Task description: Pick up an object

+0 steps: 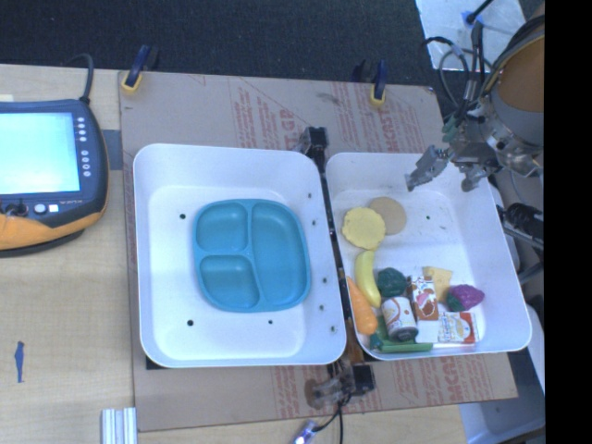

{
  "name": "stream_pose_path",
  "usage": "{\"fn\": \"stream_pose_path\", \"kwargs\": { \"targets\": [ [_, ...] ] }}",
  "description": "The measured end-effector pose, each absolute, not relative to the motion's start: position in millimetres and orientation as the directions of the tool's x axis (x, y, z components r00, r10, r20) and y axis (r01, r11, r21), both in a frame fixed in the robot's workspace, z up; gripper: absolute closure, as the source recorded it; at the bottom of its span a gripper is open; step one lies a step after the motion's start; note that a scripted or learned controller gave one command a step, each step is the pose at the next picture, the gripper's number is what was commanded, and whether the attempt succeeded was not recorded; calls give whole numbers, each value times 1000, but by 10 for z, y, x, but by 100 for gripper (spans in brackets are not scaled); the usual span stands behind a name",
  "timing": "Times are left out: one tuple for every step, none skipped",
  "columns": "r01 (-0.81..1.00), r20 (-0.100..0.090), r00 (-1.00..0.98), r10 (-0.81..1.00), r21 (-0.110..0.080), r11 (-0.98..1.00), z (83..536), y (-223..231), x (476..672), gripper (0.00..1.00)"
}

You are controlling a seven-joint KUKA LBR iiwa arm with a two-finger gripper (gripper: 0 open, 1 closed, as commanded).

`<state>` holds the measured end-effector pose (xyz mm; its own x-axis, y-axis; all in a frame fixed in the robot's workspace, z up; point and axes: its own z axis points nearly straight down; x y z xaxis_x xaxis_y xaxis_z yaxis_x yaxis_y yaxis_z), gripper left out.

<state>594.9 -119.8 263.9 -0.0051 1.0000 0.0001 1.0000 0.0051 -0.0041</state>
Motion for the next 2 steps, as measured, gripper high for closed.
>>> {"fn": "stream_pose_path", "kwargs": {
  "targets": [
    [1000,0,-6,1000,-8,6,973,-936,5373,0],
    [1000,-1,-6,1000,-3,6,927,-944,5842,0]
  ]
}}
